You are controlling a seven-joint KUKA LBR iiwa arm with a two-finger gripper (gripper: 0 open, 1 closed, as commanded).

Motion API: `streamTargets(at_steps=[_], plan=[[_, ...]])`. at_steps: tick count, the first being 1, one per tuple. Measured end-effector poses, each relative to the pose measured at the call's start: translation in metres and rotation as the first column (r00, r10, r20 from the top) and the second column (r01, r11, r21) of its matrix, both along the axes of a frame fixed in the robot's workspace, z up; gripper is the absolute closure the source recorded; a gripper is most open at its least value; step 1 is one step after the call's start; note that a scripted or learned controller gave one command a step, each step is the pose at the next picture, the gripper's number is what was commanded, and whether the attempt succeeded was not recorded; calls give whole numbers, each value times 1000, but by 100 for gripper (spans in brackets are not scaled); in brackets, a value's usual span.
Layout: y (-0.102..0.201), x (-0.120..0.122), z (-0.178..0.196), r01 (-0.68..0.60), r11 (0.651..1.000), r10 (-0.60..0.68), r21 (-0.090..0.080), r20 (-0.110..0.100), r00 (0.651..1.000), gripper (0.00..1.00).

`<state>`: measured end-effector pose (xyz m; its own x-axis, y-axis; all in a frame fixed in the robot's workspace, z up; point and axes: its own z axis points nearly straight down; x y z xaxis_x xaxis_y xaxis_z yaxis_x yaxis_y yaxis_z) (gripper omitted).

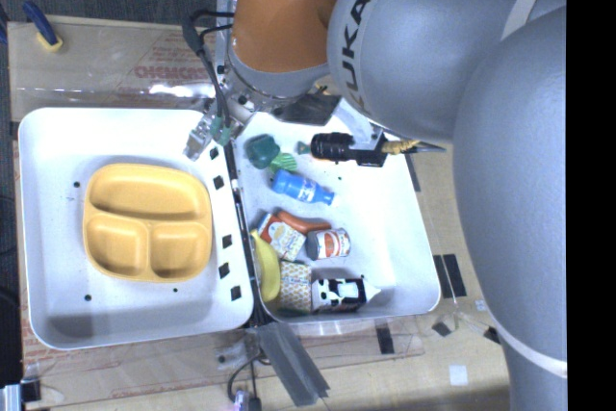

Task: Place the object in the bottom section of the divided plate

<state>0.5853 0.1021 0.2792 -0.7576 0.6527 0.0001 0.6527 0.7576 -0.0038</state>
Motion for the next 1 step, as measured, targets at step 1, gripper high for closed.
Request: streamTargets(at_steps=[1], plan=[[-8, 32, -5, 199, 980, -199, -1, 0, 980, 100]])
